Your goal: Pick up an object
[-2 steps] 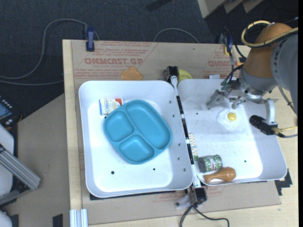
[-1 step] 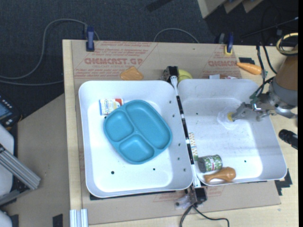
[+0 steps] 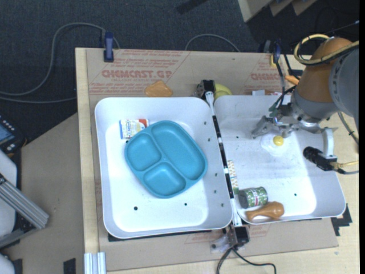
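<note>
My gripper [image 3: 276,129] hangs over the back of the right bin [image 3: 319,207], open, its grey fingers spread to either side. Just under and in front of it a small white fried-egg toy with a yellow yolk [image 3: 276,142] lies on the bin floor, nothing gripping it. A green can [image 3: 252,197] lies on its side near the right bin's front left corner. An orange-brown drumstick-like toy [image 3: 266,211] lies right in front of the can. In the left bin [image 3: 114,210] sits a blue divided plate [image 3: 165,158], with a small white carton [image 3: 133,127] at its back left.
Behind the bins, on the cardboard, an orange piece [image 3: 158,88] and a yellow-green object [image 3: 222,90] lie beside a black clamp [image 3: 206,87]. A black cable fitting [image 3: 317,157] hangs off the arm at the right, over the right bin.
</note>
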You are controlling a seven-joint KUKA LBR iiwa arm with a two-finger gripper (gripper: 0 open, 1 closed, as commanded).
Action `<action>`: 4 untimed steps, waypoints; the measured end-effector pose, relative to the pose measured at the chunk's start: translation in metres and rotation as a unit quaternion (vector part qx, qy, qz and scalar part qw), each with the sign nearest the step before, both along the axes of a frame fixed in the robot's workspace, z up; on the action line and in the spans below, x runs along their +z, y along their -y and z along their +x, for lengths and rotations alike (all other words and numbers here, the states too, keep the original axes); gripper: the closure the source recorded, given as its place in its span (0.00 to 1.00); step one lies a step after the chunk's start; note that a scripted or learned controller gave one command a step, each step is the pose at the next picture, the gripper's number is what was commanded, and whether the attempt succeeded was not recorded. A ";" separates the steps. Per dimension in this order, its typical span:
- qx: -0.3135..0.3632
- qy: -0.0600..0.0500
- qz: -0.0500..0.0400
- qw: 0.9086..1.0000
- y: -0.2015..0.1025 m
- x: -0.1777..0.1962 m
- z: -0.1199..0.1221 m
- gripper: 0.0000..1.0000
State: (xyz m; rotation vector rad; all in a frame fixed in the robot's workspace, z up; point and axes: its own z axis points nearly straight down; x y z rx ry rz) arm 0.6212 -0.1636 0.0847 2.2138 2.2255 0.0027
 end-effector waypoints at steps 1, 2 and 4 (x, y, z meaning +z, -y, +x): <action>-0.003 0.002 -0.002 1.000 0.036 0.072 -0.003 0.00; -0.003 -0.004 0.001 1.000 0.041 -0.003 -0.030 0.00; -0.002 0.003 -0.003 1.000 -0.032 0.013 0.010 1.00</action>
